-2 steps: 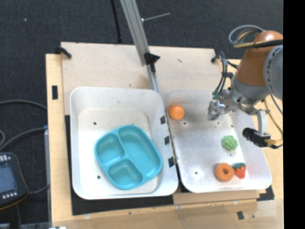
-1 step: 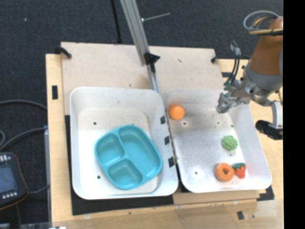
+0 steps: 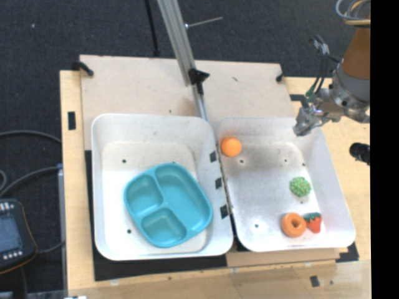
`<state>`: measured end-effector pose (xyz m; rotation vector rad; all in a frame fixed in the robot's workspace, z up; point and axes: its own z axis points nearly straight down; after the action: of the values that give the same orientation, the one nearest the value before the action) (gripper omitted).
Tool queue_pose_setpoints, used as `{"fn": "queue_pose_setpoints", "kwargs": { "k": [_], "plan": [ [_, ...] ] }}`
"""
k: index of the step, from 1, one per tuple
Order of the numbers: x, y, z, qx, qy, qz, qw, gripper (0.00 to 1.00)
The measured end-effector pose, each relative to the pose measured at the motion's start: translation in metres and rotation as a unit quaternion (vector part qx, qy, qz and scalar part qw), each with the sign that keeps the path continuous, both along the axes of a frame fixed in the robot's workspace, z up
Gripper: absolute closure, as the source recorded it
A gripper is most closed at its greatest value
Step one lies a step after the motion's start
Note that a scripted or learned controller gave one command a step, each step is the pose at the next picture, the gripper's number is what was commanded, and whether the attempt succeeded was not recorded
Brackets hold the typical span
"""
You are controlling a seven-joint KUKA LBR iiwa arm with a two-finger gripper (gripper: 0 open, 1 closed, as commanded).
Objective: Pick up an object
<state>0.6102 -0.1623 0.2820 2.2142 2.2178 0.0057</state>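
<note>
Nothing is picked yet. The gripper (image 3: 305, 124) hovers over the far right corner of the right bin (image 3: 265, 235), carrying nothing (whether it is open, I cannot tell). The ball (image 3: 231, 147), donut (image 3: 293, 224) and green toy (image 3: 300, 187) lie untouched in that bin.
</note>
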Motion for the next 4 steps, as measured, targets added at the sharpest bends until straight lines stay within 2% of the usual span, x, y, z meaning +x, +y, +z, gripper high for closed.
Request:
{"fn": "queue_pose_setpoints", "kwargs": {
  "k": [1, 4],
  "plan": [
    [-0.01, 0.051, 0.004, 0.0016, 0.003, 0.002, 1.0, 1.0],
    [-0.042, 0.175, -0.028, 0.0017, 0.004, 0.002, 1.0, 1.0]
  ]
}}
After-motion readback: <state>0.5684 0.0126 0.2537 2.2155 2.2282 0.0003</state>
